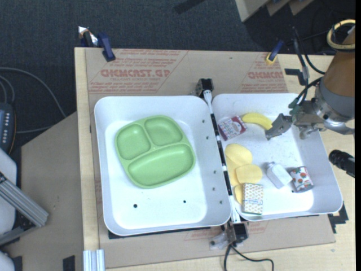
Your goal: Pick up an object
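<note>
The banana (pixel 256 119) lies at the far end of the right bin (pixel 324 205), near a red packet (pixel 232 127). The claw (pixel 287 124) hangs just beside it, fingers spread, holding nothing.

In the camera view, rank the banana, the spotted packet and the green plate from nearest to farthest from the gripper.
Measured from the gripper:
1. Banana, just to its left in the right bin, at the far side.
2. Spotted packet, nearer the camera in the same bin's right corner.
3. Green plate, in the middle of the left bin.
</note>
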Controlling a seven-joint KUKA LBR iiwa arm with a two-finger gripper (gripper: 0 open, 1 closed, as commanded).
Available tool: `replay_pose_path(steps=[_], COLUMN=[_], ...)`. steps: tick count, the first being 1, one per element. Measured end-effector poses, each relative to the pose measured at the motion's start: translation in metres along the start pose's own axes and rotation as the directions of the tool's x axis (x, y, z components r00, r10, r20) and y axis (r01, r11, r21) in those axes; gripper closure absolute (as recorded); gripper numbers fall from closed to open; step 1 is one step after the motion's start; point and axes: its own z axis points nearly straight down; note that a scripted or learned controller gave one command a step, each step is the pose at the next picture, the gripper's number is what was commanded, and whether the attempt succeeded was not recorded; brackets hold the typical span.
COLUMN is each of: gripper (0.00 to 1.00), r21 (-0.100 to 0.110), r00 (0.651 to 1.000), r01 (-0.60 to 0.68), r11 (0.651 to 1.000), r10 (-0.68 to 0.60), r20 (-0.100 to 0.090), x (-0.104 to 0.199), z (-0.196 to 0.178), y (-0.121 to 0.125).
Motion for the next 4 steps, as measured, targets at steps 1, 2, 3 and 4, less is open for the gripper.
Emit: replay_pose_path(steps=[1,2,3,4], gripper=[0.0,0.0,0.0,1.0], r21=[0.0,-0.001,0.0,-0.001], r00=[1.0,1.0,1.0,1.0], r01=[-0.001,0.003,0.001,0.003], r11=[1.0,1.0,1.0,1.0], r10=[0.001,-0.003,-0.001,-0.003], r20=[0.0,-0.003,-0.001,0.002], x=[-0.031,-0.09,-0.016,-0.016], z=[0.15,0.149,0.15,0.14], y=[0.012,0.074,0.122,0.122])
